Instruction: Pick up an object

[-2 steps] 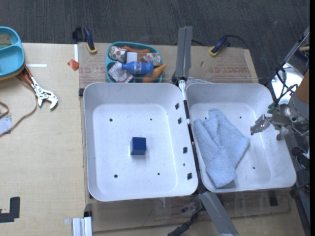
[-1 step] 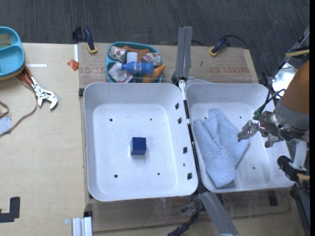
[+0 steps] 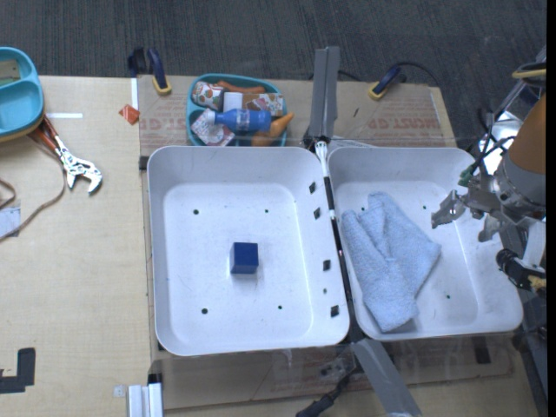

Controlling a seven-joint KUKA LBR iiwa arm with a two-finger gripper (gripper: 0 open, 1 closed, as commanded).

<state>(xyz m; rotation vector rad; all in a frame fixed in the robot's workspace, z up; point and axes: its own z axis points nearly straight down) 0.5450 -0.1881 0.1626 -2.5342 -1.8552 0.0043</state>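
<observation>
A small blue cube [image 3: 245, 257] lies near the middle of the left white bin [image 3: 174, 320]. A crumpled light-blue cloth [image 3: 389, 254] is spread over the middle of the right white bin [image 3: 486, 315]. My gripper [image 3: 467, 217] hangs over the right side of the right bin, just to the right of the cloth and apart from it. Its fingers [image 3: 446, 210] are spread open, and nothing is between them. The grey arm with its orange band [image 3: 526, 146] comes in from the right edge.
Behind the left bin stands a teal bowl [image 3: 236, 111] full of small items. A wrench [image 3: 78, 170] and a light-blue tray [image 3: 17, 89] lie on the wooden bench at the left. Clamps [image 3: 156, 68] sit along the back edge.
</observation>
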